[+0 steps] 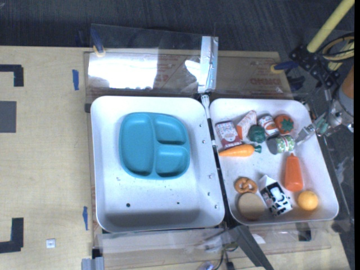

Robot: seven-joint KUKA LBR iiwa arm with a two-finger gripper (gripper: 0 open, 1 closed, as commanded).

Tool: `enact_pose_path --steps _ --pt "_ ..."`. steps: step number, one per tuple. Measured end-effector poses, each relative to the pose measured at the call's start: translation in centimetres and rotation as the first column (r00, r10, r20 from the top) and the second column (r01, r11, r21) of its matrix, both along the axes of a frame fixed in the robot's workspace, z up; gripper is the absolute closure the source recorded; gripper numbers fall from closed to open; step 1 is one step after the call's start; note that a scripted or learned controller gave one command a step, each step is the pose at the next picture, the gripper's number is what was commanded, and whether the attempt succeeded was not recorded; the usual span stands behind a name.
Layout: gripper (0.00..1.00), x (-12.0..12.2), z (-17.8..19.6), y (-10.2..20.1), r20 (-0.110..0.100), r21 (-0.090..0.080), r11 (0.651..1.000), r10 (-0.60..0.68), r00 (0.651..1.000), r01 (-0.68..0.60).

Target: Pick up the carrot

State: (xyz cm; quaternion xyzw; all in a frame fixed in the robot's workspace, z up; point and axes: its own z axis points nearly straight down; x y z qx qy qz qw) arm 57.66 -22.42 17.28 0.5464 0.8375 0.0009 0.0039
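This looks like a robot lab, not a home. A flat wooden bench [39,151] sits on dark grey carpet [169,4], the kind used in work rooms. Black corner marks [14,75] and small bits of blue tape [75,79] are stuck on the bench. Two white bins [107,207] sit side by side on it. The left bin holds a blue toy plate [153,145] with three parts. The right bin holds small toy foods [264,134], all plastic, not real things to eat. A clear plastic sheet [146,66] stands behind the bins on the far side. At the far right are black wires and a yellow pole [332,18].
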Motion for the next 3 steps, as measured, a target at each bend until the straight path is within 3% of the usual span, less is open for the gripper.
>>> enact_pose_path --steps 1,2,3 --pt "0.0 0.0 -0.1 0.0 -0.001 0.001 1.0 -0.001 1.0 0.001" --pt "0.0 -3.0 -7.7 0.7 -0.001 0.008 1.0 0.004 1.0 -0.004" --pt "0.0 5.9 -2.9 2.4 -0.002 0.003 0.965 -0.261 0.965 0.261"
